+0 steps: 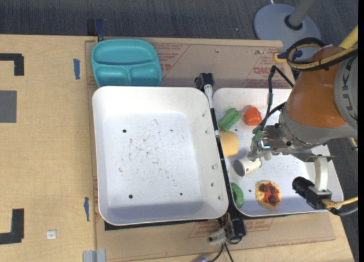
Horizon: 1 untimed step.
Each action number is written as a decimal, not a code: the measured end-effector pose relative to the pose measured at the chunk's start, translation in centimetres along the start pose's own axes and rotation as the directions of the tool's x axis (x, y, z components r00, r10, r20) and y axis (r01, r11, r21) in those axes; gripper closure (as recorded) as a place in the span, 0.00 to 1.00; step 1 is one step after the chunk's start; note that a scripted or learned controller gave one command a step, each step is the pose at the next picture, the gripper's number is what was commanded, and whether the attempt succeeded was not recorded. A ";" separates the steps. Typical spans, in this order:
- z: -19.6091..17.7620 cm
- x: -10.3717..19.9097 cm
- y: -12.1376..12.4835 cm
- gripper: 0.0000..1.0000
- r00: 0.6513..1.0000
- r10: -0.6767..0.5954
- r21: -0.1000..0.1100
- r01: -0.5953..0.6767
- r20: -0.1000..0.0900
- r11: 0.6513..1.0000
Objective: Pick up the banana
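bench [45, 141] fills left and centre | left bin [153, 153] centre of frame | right bin [284, 198] lower right | arm [318, 96] at right edge | hand [263, 146] over right bin, opening cannot be told | banana [228, 144] at right bin's left wall, left of hand

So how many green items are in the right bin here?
2. One green piece lies near the bin's upper left, beside the orange-red piece; another green piece sits at the lower left. The arm may hide more.

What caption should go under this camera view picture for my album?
Robot gripper hovers over the right bin, above a pale yellow banana, toy pizza and green pepper.
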<state>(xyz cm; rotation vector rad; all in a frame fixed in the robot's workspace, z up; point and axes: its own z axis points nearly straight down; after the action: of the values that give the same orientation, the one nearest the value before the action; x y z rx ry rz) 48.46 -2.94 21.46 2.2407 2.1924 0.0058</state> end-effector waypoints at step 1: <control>-1.0 0.0 0.1 1.00 1.000 -0.002 -0.002 0.002 0.001 1.000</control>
<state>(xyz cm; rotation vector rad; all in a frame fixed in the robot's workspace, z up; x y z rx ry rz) 48.57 -2.91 22.46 2.2374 2.1927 0.0075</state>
